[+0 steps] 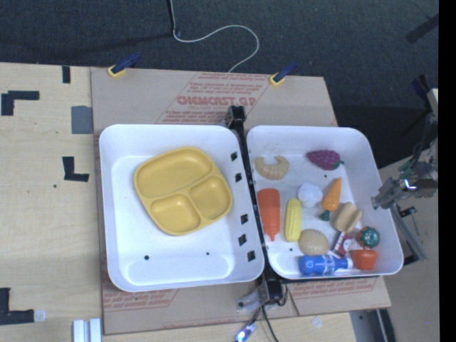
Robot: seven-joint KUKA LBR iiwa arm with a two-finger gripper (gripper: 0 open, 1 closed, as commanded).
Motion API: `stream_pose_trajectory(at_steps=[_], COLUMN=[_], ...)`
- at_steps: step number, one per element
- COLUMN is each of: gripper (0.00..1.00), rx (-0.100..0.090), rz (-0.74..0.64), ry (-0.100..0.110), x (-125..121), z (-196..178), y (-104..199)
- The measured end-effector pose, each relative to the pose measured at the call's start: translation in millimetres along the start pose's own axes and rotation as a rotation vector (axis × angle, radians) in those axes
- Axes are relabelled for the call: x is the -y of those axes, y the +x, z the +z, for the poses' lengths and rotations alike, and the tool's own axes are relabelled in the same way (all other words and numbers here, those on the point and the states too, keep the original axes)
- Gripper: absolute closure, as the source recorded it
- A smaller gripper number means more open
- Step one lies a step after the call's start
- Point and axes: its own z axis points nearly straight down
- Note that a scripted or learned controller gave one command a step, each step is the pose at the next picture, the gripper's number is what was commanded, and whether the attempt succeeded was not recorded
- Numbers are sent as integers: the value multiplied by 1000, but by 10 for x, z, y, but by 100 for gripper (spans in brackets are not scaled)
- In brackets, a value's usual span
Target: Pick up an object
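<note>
Left bin (117,262): yellow divided plate (183,189), tilted. Right bin (356,140): croissant (271,167), orange carrot piece (268,211), corn (293,219), purple grapes (323,159), blue bottle (323,265) along near wall. Gripper (399,191) just outside right rim; cannot tell its grip state.

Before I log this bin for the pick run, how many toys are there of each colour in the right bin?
Orange: 2, carrot, long one
Yellow: 1, corn
Purple: 1, grapes
Tan: 3
White: 1
Blue: 1, bottle
Red: 1
Green: 1
Total: 11
</note>
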Motion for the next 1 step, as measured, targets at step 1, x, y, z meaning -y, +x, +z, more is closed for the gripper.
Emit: stream_pose_trajectory(at_steps=[1], gripper=[100], rx=[2], rz=[-8], ry=[-11], x=[-14], z=[-727], y=[660])
